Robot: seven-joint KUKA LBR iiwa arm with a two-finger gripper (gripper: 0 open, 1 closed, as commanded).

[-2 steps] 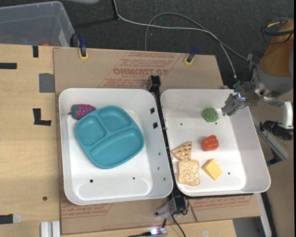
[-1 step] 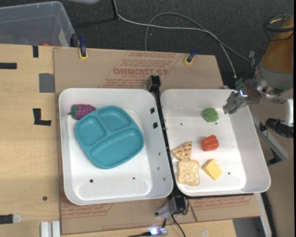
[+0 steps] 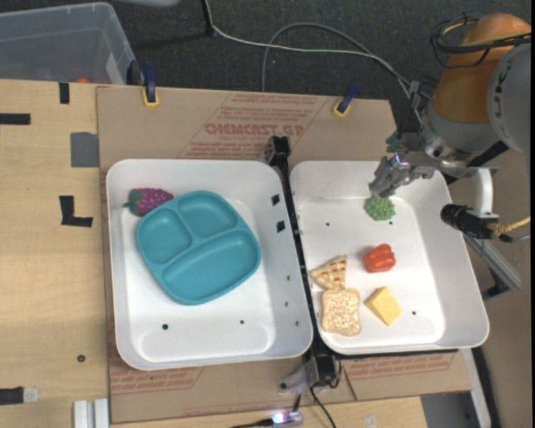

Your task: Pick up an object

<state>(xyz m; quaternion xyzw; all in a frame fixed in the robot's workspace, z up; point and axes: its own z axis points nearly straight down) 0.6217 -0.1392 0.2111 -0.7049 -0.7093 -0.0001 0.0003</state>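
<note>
The gripper (image 3: 389, 182) hovers at the broccoli floret (image 3: 380, 209), which lies just below its tips in the right bin (image 3: 428, 333); whether they are parted I cannot tell. Approach seems underway; next comes lowering and closing. The red pepper (image 3: 380, 258) lies farther off.

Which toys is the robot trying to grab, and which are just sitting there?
For the job: gripper, green broccoli right beneath it.
Just lying about: red pepper, cheese block, pizza slice, bread, purple grapes, blue divided plate.
</note>
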